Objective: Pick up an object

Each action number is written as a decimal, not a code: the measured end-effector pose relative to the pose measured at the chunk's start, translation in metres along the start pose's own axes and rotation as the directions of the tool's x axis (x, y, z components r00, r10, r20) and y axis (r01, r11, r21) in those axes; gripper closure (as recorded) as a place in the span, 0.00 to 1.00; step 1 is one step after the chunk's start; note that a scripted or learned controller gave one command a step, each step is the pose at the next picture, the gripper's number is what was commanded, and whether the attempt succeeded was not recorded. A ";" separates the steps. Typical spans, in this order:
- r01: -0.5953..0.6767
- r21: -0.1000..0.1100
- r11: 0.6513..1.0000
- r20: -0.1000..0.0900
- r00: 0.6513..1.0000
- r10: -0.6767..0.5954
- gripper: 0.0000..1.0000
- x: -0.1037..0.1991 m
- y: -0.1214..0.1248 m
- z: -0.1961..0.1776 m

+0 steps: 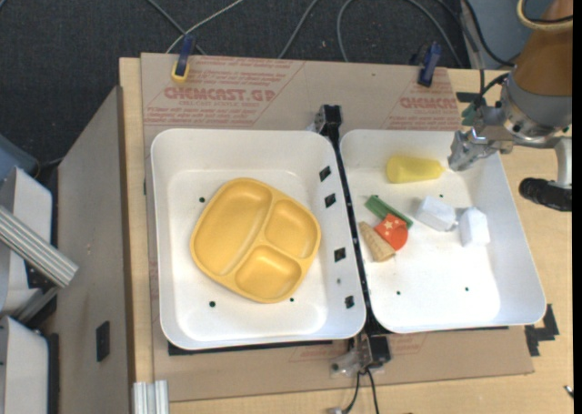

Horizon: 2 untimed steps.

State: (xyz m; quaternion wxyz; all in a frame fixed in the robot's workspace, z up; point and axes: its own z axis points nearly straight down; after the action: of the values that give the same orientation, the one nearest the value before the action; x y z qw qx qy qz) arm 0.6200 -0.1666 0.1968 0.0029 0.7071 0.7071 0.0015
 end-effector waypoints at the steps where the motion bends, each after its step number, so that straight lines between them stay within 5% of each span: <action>1: 0.001 0.002 1.000 -0.001 1.000 -0.001 1.00 0.000 0.001 -0.023; 2: 0.005 0.008 1.000 -0.004 1.000 -0.005 1.00 0.055 -0.010 -0.027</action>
State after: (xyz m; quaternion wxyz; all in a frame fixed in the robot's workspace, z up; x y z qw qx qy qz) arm 0.6095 -0.1118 0.2238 -0.0017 0.7054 0.7088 0.0001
